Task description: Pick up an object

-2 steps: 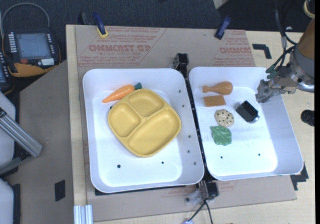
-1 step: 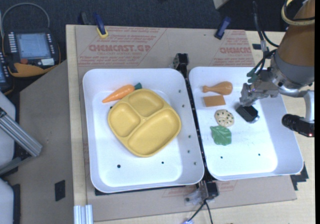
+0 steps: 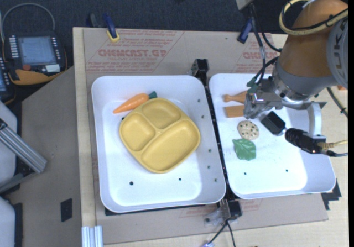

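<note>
My gripper point(image 3: 255, 106) hangs over the back left part of the right bin point(image 3: 287, 182), reaching in from the right. Just left of it lie a tan drumstick-shaped piece point(image 3: 234, 96) and an orange block point(image 3: 233, 111), both very close to the gripper's tip. A round speckled cookie point(image 3: 248, 129) lies just in front of the gripper, and a green leafy piece point(image 3: 244, 149) sits in front of the cookie. I see nothing lifted off the bin floor.
The left bin point(image 3: 110, 174) holds a yellow divided plate point(image 3: 159, 135) with an orange carrot point(image 3: 130, 103) behind it. A black divider point(image 3: 213, 124) runs between the bins. The arm's grey and orange body point(image 3: 312, 47) overhangs the right bin's back right.
</note>
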`<state>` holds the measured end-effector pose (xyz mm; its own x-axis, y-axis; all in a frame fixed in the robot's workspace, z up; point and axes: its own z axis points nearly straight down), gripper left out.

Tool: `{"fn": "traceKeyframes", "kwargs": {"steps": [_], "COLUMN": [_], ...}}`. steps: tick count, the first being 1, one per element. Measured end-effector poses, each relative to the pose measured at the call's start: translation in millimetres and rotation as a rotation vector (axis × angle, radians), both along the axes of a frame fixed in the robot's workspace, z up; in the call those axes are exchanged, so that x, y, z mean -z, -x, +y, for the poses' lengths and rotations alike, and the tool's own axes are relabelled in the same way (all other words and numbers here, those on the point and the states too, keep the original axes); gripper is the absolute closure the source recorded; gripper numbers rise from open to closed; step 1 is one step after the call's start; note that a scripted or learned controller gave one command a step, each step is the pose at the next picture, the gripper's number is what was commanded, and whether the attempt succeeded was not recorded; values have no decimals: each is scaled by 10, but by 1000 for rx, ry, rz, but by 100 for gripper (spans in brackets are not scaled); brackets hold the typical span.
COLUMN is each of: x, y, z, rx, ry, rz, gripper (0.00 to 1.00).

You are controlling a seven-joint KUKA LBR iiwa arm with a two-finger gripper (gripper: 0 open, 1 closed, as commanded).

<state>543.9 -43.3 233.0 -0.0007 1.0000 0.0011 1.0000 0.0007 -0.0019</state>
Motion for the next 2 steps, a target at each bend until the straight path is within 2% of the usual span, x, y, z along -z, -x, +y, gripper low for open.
{"fn": "traceKeyframes", "kwargs": {"steps": [1, 2], "x": [-45, 48], "y": [-96, -97], "z": [586, 1028], "rx": [-6, -4], "ry": [-1, 0], "rz": [-4, 1], "gripper": [100, 100]}}
